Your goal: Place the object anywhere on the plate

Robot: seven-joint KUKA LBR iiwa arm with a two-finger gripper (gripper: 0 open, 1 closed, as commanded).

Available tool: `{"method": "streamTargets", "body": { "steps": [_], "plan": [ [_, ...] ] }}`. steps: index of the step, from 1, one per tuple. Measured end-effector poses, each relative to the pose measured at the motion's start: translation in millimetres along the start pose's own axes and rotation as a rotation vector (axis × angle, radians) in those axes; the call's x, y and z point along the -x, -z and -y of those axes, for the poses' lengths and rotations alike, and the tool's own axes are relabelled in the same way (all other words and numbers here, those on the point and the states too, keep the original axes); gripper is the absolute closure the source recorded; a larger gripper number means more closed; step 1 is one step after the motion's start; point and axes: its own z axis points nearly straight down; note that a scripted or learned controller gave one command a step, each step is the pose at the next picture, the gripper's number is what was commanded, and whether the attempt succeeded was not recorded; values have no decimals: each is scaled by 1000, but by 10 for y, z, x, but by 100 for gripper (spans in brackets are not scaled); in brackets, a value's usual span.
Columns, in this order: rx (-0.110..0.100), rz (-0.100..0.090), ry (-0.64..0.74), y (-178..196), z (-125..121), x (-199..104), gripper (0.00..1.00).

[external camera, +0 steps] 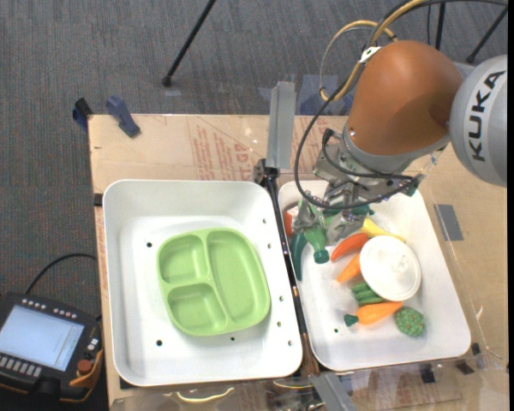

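The left bin (120, 229) holds a green plate (212, 281) with three compartments, lying flat near the bin's centre; nothing rests on the plate. The right bin (450, 315) carries the toy food, crowded toward its middle and left side; an orange carrot (379, 312) lies near the front edge with a green textured piece (410, 321) just beside it on the right; a white round lid (391, 268) sits in the middle, overlapping a second orange piece (349, 270) and a yellow piece (379, 228) behind it; a dark green vegetable (301, 248) lies along the left wall. The gripper (325, 217) hangs over the back left part of the right bin, just above the green vegetable; whether the claw is released or clenched cannot be told, the wrist hiding it from above.
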Motion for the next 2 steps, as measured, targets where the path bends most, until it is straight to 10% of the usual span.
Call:
{"method": "streamTargets", "body": {
  "steps": [1, 2],
  "plan": [
    [-7, 1, 249, -134, -521, 526, 100],
    [-8, 1, 249, -129, -518, 527, 0]
  ]
}}
